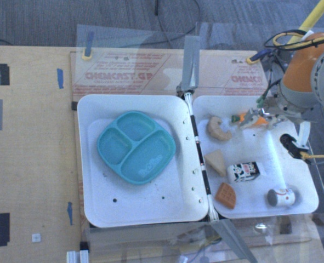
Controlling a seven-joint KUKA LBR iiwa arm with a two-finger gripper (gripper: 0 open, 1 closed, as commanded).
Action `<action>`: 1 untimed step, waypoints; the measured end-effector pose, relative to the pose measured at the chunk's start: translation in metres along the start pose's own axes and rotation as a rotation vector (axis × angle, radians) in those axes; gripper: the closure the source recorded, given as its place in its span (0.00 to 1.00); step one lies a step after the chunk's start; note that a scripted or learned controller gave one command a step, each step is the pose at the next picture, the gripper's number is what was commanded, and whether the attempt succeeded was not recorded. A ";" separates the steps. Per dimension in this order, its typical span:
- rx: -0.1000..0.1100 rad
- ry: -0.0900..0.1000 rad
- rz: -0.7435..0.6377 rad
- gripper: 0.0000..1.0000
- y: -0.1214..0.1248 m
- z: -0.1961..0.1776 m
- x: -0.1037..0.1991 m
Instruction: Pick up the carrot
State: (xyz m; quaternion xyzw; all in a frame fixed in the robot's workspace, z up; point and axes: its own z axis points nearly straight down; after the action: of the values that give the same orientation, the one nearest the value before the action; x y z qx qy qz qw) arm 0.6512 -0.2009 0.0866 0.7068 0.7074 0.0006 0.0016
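The carrot (248, 120) is a small orange piece with a green end pointing left. It lies in the back part of the right bin (304, 174). My gripper (259, 114) comes in from the right and sits right at the carrot's orange end, low over the bin floor. The wrist and its cables hide the contact, so whether the carrot is between the gripper's tips is unclear.
In the right bin lie a tan croissant (218, 129), a pale wedge (216, 162), a cow-patterned carton (244, 171), a waffle (226, 195) and a grey can (280, 196). A teal divided plate (137, 147) sits in the left bin (96, 201).
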 end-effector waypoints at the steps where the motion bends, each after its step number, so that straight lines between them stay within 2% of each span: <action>1: -0.004 -0.002 -0.004 1.00 0.002 -0.013 0.001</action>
State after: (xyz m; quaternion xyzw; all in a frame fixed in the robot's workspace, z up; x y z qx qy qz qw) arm 0.6533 -0.1998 0.0993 0.7053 0.7089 0.0013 0.0038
